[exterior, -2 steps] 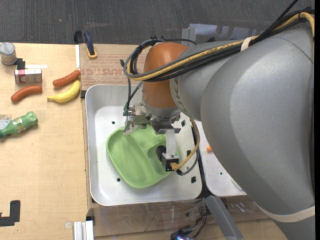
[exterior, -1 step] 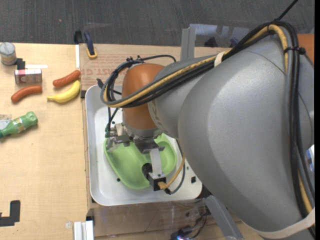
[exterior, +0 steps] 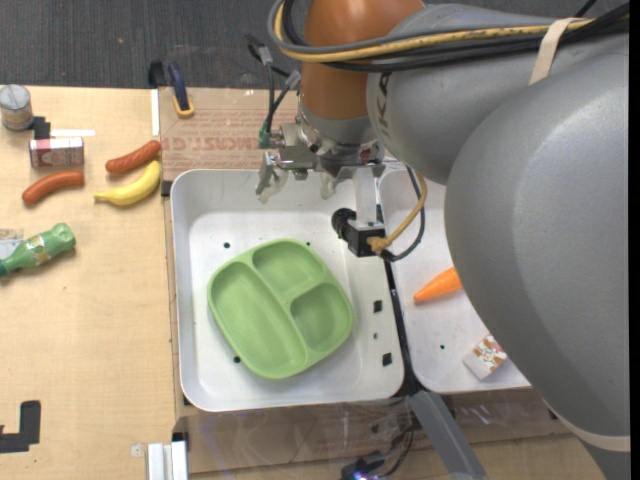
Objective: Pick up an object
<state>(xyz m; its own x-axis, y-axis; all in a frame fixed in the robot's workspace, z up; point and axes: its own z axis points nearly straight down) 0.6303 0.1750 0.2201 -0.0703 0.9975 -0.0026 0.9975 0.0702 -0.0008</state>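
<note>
The grey arm point(exterior: 520, 168) fills the right side of the bench, its orange band point(exterior: 345, 28) bulging at the top with yellow and black cables looped round it. Below the band the gripper point(exterior: 297, 181) hangs over the far edge of the left bin point(exterior: 190, 268), its two fingers spread apart with nothing between them. The left bin is a shallow white tray holding a green divided plate point(exterior: 281, 308), which lies flat near the bin's middle, turned at an angle, its three sections bare. The gripper is apart from the plate, nearer the bin's far wall. The right bin point(exterior: 440, 358) is largely covered by the arm; on the strip that shows, an orange carrot point(exterior: 438, 286) lies near the divider between the bins, and a small white packet with red print point(exterior: 485, 356) lies nearer the front edge. Beyond the bins a flattened piece of brown cardboard point(exterior: 215, 133) with red lettering lies on the bench. To the left stretches a pale wooden tabletop point(exterior: 80, 348) with odds and ends on it: a yellow banana point(exterior: 133, 188), two red sausages point(exterior: 132, 156) point(exterior: 52, 185) on either side of it, a small red and white carton point(exterior: 56, 150), a round tin point(exterior: 15, 106) at the far corner, and a green bottle point(exterior: 35, 248) lying on its side. Behind the table the floor is dark grey carpet point(exterior: 120, 18).
</note>
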